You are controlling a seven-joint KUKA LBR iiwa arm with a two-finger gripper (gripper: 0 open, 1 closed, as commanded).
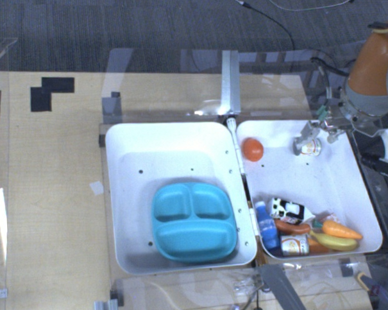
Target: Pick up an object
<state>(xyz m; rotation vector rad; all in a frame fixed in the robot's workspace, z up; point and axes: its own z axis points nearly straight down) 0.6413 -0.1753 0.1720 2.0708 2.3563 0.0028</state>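
Note:
My gripper (307, 143) hangs over the far part of the right bin (349, 176), its metal fingers pointing down and left; nothing shows between them. An orange ball (252, 148) lies to its left near the divider. At the bin's near edge sits a heap: a blue bottle (266, 224), a black-and-white cow toy (287, 210), a hot dog (293, 228), a small can (293, 245), a banana (336, 242) and a carrot (340, 229).
The left bin (128, 186) holds a blue divided plate (193, 220) toward its near side. A metal post (230, 82) stands behind the divider between the bins. Cables run along the right side by the arm.

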